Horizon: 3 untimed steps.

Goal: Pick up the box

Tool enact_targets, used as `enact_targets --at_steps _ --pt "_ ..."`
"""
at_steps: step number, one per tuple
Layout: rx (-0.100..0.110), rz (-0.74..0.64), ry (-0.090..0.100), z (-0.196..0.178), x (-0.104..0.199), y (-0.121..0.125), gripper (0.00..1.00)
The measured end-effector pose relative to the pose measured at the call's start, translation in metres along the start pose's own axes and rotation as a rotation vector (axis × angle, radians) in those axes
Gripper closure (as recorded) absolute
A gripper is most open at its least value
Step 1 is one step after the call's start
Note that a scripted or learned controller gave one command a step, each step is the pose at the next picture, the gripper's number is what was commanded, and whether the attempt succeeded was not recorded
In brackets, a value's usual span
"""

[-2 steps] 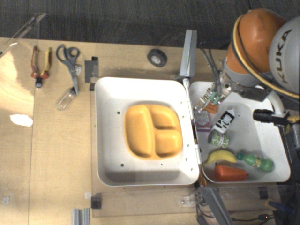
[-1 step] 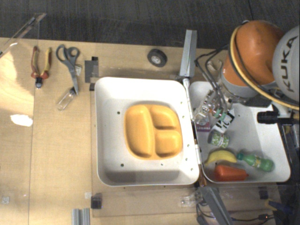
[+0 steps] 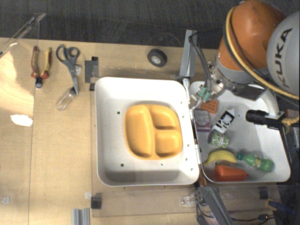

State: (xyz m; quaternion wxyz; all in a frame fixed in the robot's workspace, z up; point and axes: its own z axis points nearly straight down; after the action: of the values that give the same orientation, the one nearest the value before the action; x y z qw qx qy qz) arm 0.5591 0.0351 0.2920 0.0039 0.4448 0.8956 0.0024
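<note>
The grey arm's hand (image 3: 205, 93) is hovering at the upper left corner of the right-hand shallow white bin (image 3: 276, 175), and I cannot tell whether it is apart or together; the small purple-and-orange cardboard box (image 3: 204, 114) is lying flat just below it, against the bin's left wall. A good pick, I judge, is needing a short straight descent centred on the box, clearing that wall and the white-and-black carton (image 3: 224, 120) beside it; the yellow divided tray (image 3: 153, 130) in the left bin is sitting well apart.

Even overhead light, glare on the bench (image 3: 14, 78) at left, slightly soft focus.
</note>
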Motion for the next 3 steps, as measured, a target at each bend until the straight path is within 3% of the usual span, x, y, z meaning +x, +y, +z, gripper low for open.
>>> enact_targets --at_steps 1,2,3 --pt "0.0 -0.438 0.002 0.04 0.006 0.013 1.0" --pt "0.0 -0.146 0.0 0.003 0.016 0.047 1.0" --pt "0.001 0.024 0.0 -0.056 -0.037 0.029 1.0"
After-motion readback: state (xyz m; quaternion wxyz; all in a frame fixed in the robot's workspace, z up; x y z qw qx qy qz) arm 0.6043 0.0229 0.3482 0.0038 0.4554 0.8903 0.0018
